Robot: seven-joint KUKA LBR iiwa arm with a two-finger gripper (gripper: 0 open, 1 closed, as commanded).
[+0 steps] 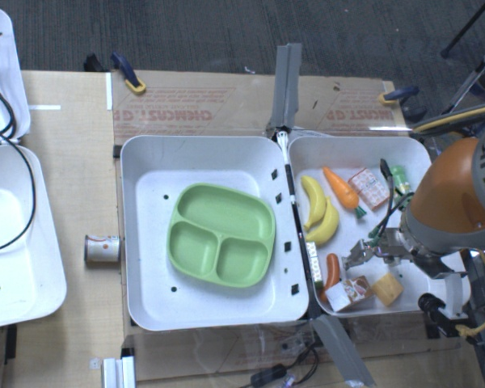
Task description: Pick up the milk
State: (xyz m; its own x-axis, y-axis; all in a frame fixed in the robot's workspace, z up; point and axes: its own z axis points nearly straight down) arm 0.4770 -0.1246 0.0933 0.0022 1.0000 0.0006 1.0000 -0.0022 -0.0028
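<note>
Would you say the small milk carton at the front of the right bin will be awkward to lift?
Probably somewhat. The milk carton lies on its side, tucked against the bin wall and beside the sausage, so fingers may lack room. It looks boxy and stiff, so unlikely to roll, and likely light.

claw (358, 256) above milk (347, 292) | right bin (420, 153) | bananas (318, 210) nearby

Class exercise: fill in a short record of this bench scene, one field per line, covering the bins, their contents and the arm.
left bin: holds a green tray with three sections
right bin: bananas, carrot, two small cartons, sausage, tan block
arm: over the right bin's right side
tool: low, above the carton by the front wall
bench: small can left of the bins
</note>
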